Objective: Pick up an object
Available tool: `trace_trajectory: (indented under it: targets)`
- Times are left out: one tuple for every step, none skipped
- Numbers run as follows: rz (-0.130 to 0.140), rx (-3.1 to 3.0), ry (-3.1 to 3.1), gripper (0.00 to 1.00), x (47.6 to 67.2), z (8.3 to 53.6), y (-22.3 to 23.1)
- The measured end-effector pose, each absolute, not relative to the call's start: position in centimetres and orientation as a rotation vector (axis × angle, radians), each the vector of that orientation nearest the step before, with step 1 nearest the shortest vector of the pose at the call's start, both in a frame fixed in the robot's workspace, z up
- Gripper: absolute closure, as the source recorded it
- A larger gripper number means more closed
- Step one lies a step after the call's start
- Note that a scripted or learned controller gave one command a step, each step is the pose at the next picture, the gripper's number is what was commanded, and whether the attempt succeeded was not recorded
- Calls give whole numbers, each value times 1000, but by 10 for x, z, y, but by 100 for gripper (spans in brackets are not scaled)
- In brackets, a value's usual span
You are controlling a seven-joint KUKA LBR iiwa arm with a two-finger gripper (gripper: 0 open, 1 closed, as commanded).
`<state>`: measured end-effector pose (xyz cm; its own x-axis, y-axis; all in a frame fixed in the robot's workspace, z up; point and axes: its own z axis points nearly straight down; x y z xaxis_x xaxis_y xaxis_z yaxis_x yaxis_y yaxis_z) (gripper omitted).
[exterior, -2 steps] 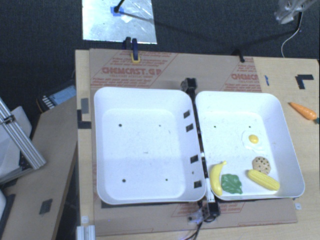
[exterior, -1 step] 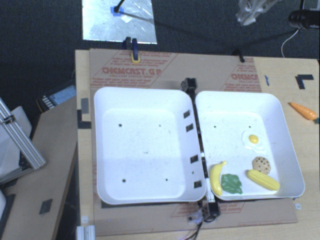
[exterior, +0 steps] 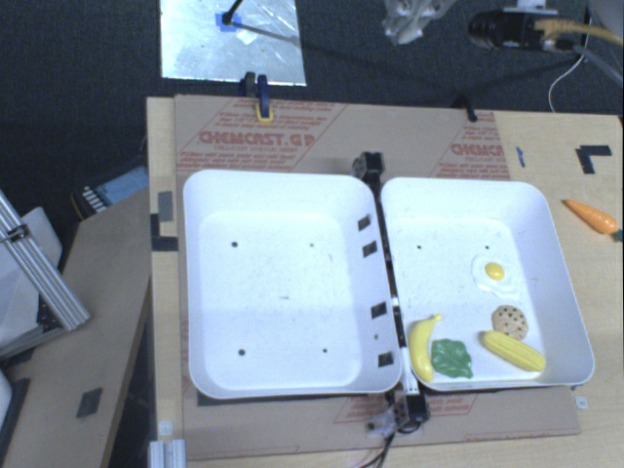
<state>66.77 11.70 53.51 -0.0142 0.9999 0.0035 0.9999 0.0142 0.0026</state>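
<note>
The right bin (exterior: 546, 217) holds several toy foods near its front. A fried egg (exterior: 493, 272) lies toward the right wall, with a round cookie (exterior: 509, 321) just below it. A yellow corn cob (exterior: 513, 351) rests at the front right. A yellow banana (exterior: 422, 347) lies along the left wall, and a green leafy piece (exterior: 451, 359) touches it. My gripper (exterior: 414, 10) hangs blurred at the top of the view, far behind the bins and well above them, with nothing seen in it.
The left bin (exterior: 195, 261) stands beside the right one. An orange carrot (exterior: 593, 215) lies on the bench outside the right bin. A shiny metal sheet (exterior: 232, 27) and a clamp (exterior: 261, 96) sit behind the bins.
</note>
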Motion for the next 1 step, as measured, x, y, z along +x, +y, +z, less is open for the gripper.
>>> trace_trajectory:
  targets:
    - [-6, -2209, -2233, 100, 668, 535, 186]
